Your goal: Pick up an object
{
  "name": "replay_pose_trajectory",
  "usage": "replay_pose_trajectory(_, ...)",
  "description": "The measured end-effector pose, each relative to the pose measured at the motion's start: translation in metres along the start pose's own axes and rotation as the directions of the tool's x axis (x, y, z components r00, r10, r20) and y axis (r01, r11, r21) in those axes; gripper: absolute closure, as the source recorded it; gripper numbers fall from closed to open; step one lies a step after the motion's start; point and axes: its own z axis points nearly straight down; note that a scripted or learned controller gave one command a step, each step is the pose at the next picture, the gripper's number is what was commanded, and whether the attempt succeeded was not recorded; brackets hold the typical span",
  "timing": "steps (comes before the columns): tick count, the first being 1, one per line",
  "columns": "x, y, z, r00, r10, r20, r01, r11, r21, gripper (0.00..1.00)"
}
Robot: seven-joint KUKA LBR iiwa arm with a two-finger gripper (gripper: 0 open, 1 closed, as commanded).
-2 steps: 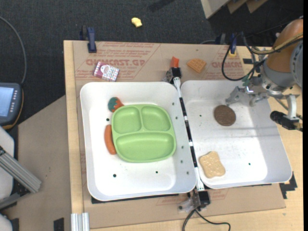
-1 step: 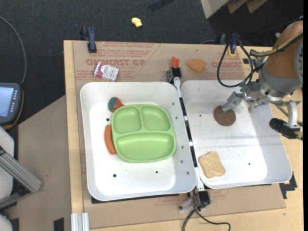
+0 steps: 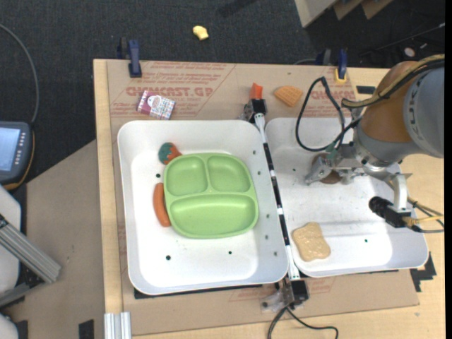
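Hand [image 3: 326,173] low in right bin [image 3: 395,256], reaching stage; can't tell its state; tan cracker [image 3: 311,242] near, next move: get over it and pinch

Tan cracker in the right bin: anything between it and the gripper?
Nothing visible. The tan cracker lies alone near the right bin's front-left corner. The gripper is over the same bin's rear part, with bare white floor between them.

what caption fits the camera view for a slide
KUKA arm's gripper low in the right bin near a cracker; green divided plate in left bin.
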Motion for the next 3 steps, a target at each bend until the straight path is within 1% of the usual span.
replay_pose_trajectory(1,-0.024,0.078,-0.005,1.0,-0.001,0.006,0.001,1.0,-0.015,0.0)
replay_pose_trajectory(2,-0.001,0.024,-0.003,1.0,0.003,0.001,-0.003,1.0,-0.001,0.0)
replay_pose_trajectory(3,-0.001,0.027,-0.014,1.0,0.002,0.003,-0.002,1.0,-0.008,1.0)
